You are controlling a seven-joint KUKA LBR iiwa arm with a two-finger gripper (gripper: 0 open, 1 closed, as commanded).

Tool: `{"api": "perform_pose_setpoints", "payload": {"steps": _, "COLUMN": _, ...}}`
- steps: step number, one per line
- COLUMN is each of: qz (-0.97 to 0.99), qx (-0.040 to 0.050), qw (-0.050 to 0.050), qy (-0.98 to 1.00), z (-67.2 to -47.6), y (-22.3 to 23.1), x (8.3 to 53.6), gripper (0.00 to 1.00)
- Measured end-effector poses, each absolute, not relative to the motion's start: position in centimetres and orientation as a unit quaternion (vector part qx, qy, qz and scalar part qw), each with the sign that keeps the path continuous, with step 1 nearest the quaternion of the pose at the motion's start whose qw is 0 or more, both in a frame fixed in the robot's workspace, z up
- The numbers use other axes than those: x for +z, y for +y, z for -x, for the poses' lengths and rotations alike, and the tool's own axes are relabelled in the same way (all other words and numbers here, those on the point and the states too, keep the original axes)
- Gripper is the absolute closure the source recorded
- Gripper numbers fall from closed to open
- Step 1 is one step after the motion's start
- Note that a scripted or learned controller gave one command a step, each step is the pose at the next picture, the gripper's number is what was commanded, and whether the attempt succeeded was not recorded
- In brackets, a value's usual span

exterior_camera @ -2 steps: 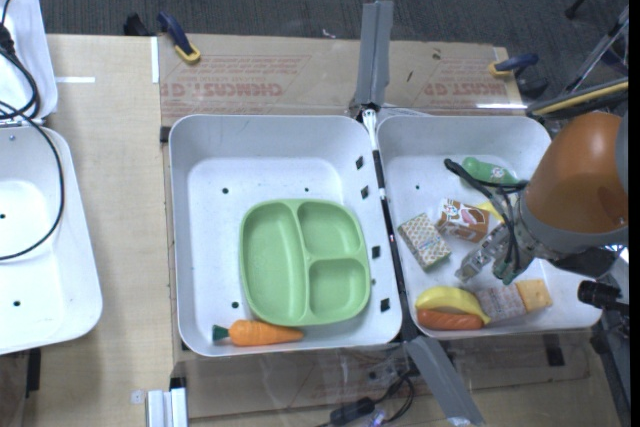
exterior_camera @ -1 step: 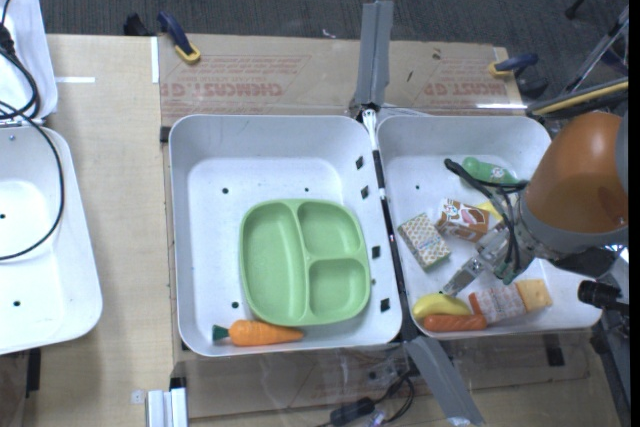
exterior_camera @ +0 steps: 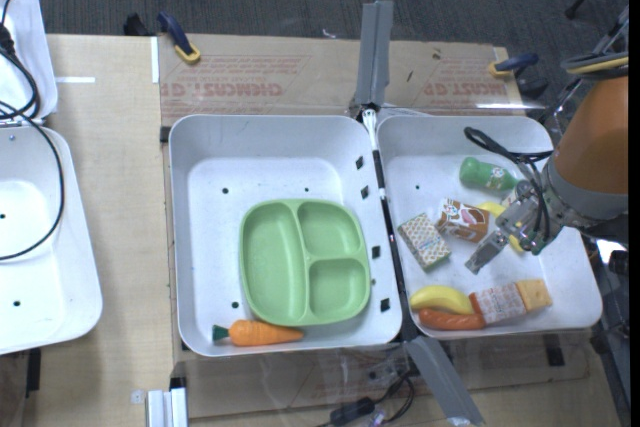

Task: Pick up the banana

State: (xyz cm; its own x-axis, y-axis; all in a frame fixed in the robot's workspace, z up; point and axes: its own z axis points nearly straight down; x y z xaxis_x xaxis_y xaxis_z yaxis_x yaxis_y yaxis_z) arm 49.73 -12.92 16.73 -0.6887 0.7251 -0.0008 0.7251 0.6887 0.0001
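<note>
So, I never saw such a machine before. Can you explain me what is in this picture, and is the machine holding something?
One camera looks down at a slant on a bench with two white bins. The grey and orange robot arm reaches in from the right; its gripper hangs over the right bin. I cannot tell if it holds anything. That bin has a banana, a red sausage, a green bottle and small boxes. The left bin has a green divided plate and a carrot.
</note>
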Motion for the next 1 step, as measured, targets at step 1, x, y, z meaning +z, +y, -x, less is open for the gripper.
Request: {"api": "perform_pose_setpoints", "payload": {"steps": 1, "qz": -0.477, "qx": 0.0011, "qw": 0.003, "qy": 0.879, "z": -56.63, "y": -16.73, "x": 9.41, "gripper": 0.00}}
